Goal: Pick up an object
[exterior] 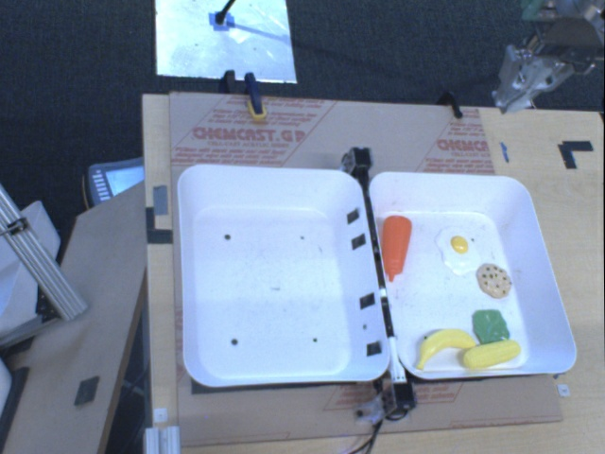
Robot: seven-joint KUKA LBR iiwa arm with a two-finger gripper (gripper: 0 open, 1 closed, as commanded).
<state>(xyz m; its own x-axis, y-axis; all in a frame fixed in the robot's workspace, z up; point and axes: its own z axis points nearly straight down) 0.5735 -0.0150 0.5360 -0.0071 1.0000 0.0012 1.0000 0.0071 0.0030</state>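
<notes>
- We've got two white bins side by side on the bench [312, 130]: the left bin [189, 282] and the right bin [544, 253], which holds all the toy food.
- In the right bin, the carrot [395, 245] sits at the far left, close to the wall between the bins. Its long axis runs far to near, fat end far, tip pointing near.
- The egg [458, 249] lies flat just right of the carrot, yolk up, no real direction to it.
- The cookie [493, 280] is just near and right of the egg, close to touching its white.
- The green piece [490, 324] sits nearer still, below the cookie.
- The banana [442, 344] is along the near edge, curved, running left to right with its left tip dipping toward the near wall.
- The corn [492, 353], or whatever that yellow lump is, lies left to right just beside the banana's right end, touching the green piece.
- The gripper [534, 69] is up at the far right, off past the bins and well apart from everything in them. We can't tell from here how it's set, too blurry. Nothing is visibly held.
</notes>
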